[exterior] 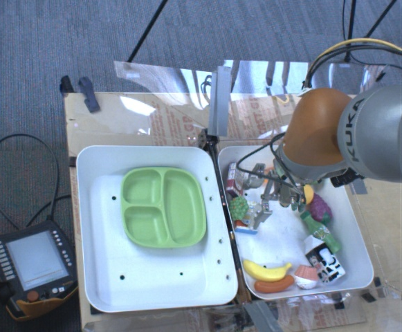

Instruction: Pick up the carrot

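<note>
Smooth orange carrot [275, 286] lying at right bin [363, 251] front edge, beside glossy curved banana [266, 270]. Metal gripper [264, 209] near left wall; fingers perhaps spread, cannot tell.

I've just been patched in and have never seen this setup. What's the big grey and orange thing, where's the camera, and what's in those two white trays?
The camera sits above the bench, looking down at a slant. The grey and orange thing is a robot arm reaching in from the right; its gripper hangs over the right bin. I can't tell whether it holds anything. The left bin holds a green divided plate. The right bin holds toy food: a banana, an orange piece that may be the carrot, a purple item, and a small black-and-white bottle. A handheld control pad lies on the floor at left.
</note>
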Available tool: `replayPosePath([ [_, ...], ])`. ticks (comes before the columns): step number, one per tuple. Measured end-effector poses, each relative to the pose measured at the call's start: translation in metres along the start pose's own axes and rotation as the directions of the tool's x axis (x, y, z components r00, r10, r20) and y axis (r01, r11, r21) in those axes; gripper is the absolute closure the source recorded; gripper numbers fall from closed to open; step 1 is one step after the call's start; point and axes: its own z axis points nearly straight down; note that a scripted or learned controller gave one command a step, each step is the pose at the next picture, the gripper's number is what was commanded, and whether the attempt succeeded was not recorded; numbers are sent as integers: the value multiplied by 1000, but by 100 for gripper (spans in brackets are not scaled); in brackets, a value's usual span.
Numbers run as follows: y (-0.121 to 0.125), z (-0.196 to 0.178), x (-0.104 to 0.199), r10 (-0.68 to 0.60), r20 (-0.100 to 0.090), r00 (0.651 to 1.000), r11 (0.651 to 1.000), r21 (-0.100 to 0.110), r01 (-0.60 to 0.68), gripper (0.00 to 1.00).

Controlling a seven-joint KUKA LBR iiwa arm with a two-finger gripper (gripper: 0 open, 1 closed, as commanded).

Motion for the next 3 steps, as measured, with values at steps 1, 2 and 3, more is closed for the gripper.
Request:
replayPosePath([
  [1, 136, 1, -41, -54, 1, 999, 999, 0, 54, 0],
  [2, -4, -72, -36, -229, -12, 973, 973, 1, 229, 0],
  [3, 110, -3, -61, 440, -9, 898, 898, 11, -440, 0],
])
